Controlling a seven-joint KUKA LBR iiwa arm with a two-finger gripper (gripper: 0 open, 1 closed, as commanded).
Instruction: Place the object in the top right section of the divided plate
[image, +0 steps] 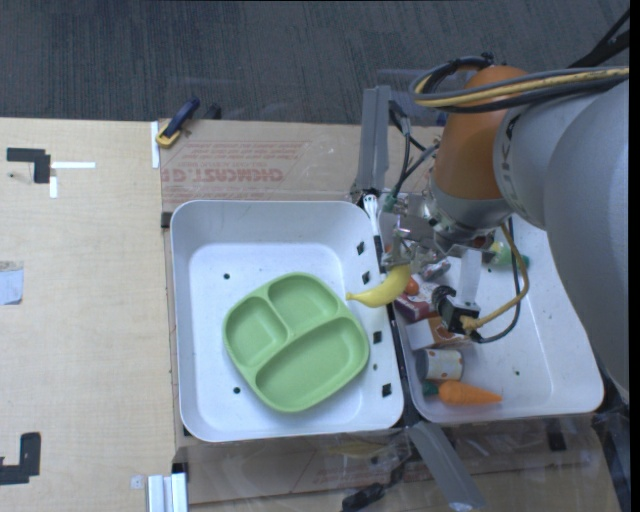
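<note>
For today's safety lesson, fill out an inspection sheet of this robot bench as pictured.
Surface: two white bins, left bin and right bin, side by side on a bench.
Job's things: green divided plate in left bin; banana at the gripper, over the bins' shared edge.
Clutter: carrot and small packages in right bin.
Grippers: grip hidden.
Cables: yellow and black cables along the arm.
Surroundings: cardboard sheet behind bins.

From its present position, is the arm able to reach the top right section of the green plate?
Probably yes. The gripper hangs at the wall between the bins, with the banana below it, close to the divided plate. That section lies open with nothing standing between.
</note>
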